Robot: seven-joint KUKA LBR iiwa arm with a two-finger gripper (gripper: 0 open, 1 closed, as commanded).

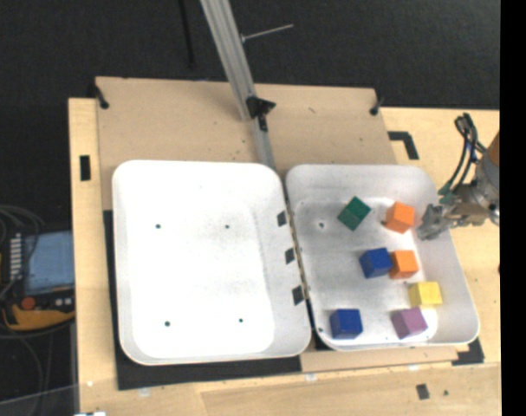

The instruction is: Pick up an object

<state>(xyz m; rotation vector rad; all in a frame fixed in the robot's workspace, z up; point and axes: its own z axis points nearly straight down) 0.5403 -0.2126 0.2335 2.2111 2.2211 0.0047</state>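
Looking down from the fixed camera, we see two shallow white bins side by side on the bench: the left bin [141, 232] and the right bin [332, 189], which carries all the blocks. In the right bin we count a green block [354, 213] toward the far middle, an orange block [399, 217] just to its right, a blue block [375, 262] at the centre with a second orange block [405, 263] touching or just beside it, a yellow block [426, 294] nearer the right wall, a purple block [408, 321] near the front right corner, and another blue block [346, 322] near the front. The arm comes in from the right, and the gripper [432, 222] sits over the right side of that bin, just beside the first orange block, on its right. We cannot tell whether the gripper is apart or together; it is too small and blurred at this edge of the picture. We see no block between its tips, and every block appears to rest on the bin floor. We judge the task to be at its approach stage: the gripper has a candidate close by, probably the orange block next to it, but the grasp and the lift are both left to do.
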